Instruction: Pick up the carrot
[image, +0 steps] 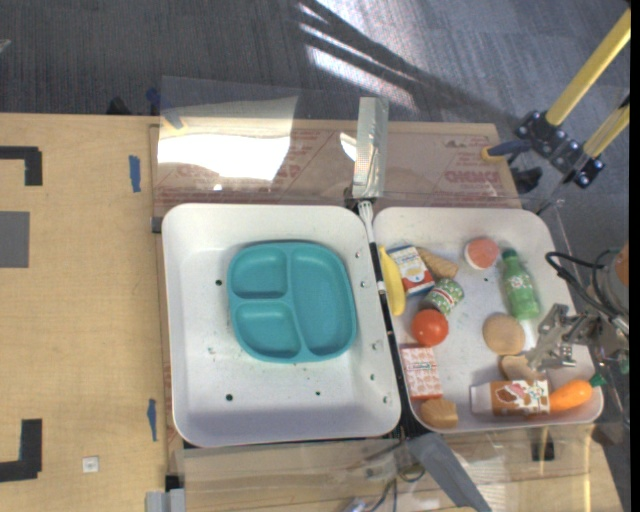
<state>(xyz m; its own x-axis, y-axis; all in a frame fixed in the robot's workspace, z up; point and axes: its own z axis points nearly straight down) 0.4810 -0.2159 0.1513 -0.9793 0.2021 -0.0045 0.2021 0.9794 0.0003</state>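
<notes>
Hovering: my gripper (556, 340) at the right bin's (455, 228) right edge; grip state unclear to me.
Carrot (570, 396): just below-right of me, lying left-right.

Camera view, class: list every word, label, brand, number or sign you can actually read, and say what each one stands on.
None can be quoted as it reads.
Red print on the clear plastic sheet behind the bins: upside down, too blurred.
Blue-and-white small carton: label too small.
Red-and-white box: print too small.
Orange-labelled white bottle lying flat: label blurred.
Green bottle: label unreadable.
Green can: label unreadable.
</notes>
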